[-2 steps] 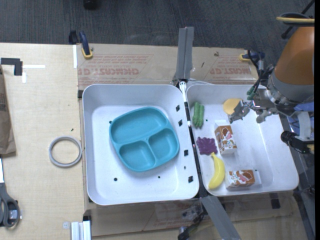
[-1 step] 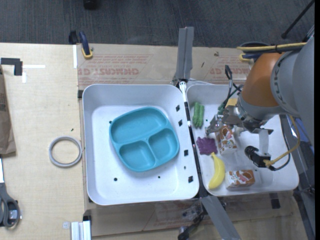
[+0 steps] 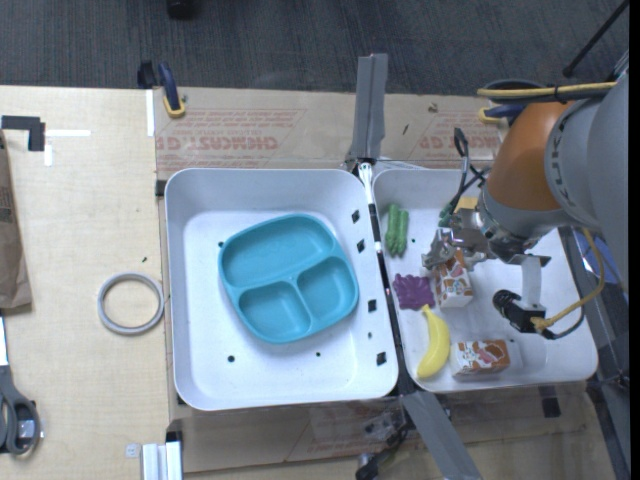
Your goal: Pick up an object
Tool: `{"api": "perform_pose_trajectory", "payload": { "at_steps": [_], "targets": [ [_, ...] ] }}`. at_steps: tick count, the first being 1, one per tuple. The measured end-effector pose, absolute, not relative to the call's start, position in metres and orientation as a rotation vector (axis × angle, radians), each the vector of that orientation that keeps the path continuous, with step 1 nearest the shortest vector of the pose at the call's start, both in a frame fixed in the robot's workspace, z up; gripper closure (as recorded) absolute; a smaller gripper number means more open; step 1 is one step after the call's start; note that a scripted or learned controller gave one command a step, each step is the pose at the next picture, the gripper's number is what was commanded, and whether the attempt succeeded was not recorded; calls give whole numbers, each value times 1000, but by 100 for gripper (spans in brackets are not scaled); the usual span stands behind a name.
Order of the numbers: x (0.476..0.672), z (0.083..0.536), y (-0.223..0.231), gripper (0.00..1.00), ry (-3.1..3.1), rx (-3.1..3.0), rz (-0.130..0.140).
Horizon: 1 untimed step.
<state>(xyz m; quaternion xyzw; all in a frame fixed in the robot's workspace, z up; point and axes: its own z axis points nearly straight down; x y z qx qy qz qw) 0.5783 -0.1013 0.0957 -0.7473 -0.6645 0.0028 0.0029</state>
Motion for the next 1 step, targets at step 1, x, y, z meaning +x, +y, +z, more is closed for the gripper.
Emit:
{"api": "perform_pose_trajectory", "payload": {
  "at_steps": [1],
  "targets": [
    [626,189,-67,100,-1925,-2481,9]
  ]
}}
